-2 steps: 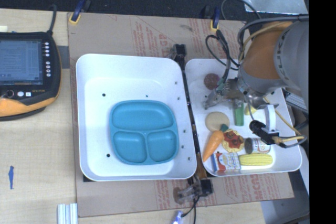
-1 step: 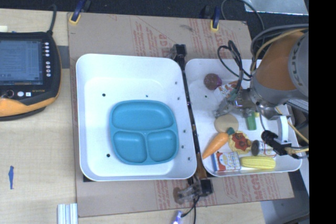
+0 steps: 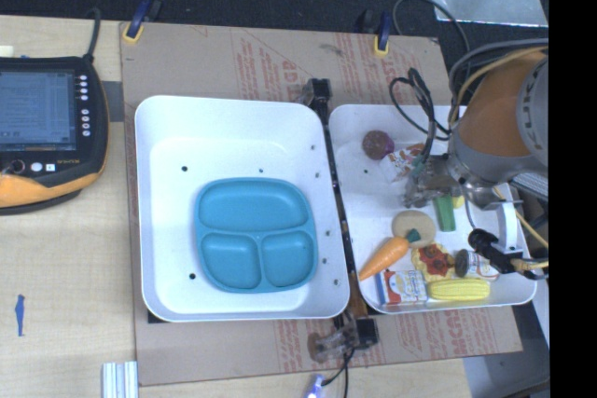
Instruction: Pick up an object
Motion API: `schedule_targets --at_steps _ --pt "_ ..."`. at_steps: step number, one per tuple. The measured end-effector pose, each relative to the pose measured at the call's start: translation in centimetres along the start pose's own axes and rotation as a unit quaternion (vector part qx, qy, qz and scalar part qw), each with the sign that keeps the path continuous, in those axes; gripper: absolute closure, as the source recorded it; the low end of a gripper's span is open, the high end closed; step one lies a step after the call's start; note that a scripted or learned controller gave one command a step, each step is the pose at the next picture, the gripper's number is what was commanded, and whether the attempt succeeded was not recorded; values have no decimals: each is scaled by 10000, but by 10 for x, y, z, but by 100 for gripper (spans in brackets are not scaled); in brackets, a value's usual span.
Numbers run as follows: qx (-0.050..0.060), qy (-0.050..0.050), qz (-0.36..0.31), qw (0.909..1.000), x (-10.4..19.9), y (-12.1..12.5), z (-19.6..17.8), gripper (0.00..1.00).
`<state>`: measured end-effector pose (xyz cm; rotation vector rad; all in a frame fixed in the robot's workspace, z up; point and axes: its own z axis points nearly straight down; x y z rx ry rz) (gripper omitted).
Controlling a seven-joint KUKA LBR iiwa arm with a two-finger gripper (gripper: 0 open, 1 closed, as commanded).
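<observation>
Toy carrot [image 3: 384, 257] lies in the right bin [image 3: 359, 130], just beside its near-left wall, while the tool [image 3: 427, 186], its state impossible to tell, sits farther in; a clean pick means descending centred, clear of that wall.

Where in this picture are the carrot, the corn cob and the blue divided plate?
carrot [image 3: 384, 257]: camera view, middle of its orange body.
corn cob [image 3: 458, 291]: camera view, middle of its yellow kernels.
blue divided plate [image 3: 253, 202]: camera view, its upper compartment.
</observation>
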<state>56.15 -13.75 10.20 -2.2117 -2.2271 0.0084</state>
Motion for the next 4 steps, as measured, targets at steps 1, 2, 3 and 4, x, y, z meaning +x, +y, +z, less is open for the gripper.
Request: schedule_targets --at_steps 1,2,3,4 --pt "1 -2 -4 10000 0 0 0 0" --pt "-8 5 5 10000 1 -42 11 0" --pt "-1 -3 -14 10000 0 -42 1 100" --pt "-21 15 14 10000 66 -15 -90 100"
